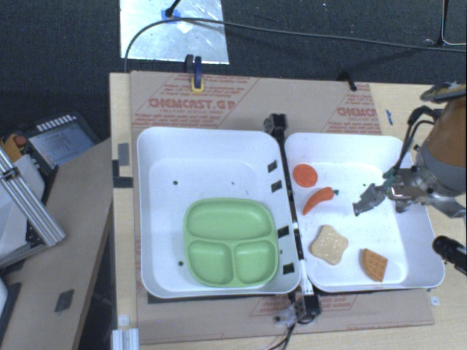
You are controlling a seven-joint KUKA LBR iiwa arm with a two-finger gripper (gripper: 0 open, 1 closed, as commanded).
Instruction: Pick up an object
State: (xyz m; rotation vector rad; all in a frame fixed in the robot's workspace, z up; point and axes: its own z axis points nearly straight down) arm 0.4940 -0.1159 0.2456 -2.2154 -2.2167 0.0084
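The right bin (pixel 419 261) holds several small food items: a round red-orange slice (pixel 305 174), a red chili pepper (pixel 318 198), a beige bread-shaped piece (pixel 329 245) and an orange waffle-like piece (pixel 374 264). My gripper (pixel 366 201) hangs over the right bin's middle, to the right of the pepper and above the waffle piece. Nothing shows between its dark fingertips. A green three-compartment plate (pixel 230 240) lies in the left bin (pixel 160 195).
The two white bins sit side by side on a cardboard sheet (pixel 219 100), joined by a black-clipped divider (pixel 284 195). A yellow clamp (pixel 197 75) stands at the back. A cable (pixel 328 39) crosses the far dark floor. My arm enters from the right edge.
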